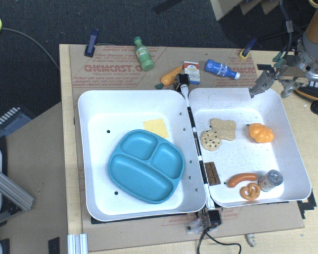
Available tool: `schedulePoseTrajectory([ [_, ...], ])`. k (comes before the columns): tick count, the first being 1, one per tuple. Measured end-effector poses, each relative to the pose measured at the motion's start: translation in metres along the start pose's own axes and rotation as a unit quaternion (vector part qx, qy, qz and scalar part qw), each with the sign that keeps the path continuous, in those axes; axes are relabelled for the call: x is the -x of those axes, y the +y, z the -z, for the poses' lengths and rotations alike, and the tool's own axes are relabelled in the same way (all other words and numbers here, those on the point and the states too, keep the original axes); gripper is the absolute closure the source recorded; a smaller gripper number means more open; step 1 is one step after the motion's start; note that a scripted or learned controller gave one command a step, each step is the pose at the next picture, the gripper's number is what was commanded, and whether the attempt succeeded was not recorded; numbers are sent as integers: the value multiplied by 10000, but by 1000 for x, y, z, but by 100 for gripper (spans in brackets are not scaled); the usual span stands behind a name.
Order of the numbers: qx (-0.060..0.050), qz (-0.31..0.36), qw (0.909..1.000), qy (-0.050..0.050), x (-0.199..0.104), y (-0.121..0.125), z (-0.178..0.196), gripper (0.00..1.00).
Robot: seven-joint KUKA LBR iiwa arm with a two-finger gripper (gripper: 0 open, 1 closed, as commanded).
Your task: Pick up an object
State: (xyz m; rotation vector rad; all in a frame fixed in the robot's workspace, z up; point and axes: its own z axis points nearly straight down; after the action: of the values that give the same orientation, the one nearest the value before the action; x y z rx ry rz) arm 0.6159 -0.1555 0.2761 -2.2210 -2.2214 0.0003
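— Where's the arm just now?

— Upper right of the frame. The gripper (266, 82) hangs over the back rim of the right bin (291, 142), with nothing between its fingers. Whether they stand apart or together I cannot tell from here — it's too small and dark.

— So what could it pick?

— Everything loose lies in that right bin. An orange fruit (261, 133) sits nearest the gripper, right of centre. Toward the middle of the frame, a cracker (224, 128) overlaps a chocolate-chip cookie (210, 139). Down at the lower right, a sausage (241, 179), a pretzel (250, 192) and a small grey can (271, 179) crowd together.

— And the left bin?

— The left bin (90, 157) holds a blue divided plate (146, 164) with a yellow slice (157, 127) beside its upper edge. Far from the arm, I'd say.

— Your guess?

— The fruit. It stands apart from its neighbours, so the fingers would have room either side — the clustered things at lower right look harder to separate.
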Motion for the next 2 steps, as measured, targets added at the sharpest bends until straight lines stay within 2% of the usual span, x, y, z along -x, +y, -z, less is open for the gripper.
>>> schedulePoseTrajectory([
  [2, -18, 9, 10000, 25, 61, -4, -184, 0],
])
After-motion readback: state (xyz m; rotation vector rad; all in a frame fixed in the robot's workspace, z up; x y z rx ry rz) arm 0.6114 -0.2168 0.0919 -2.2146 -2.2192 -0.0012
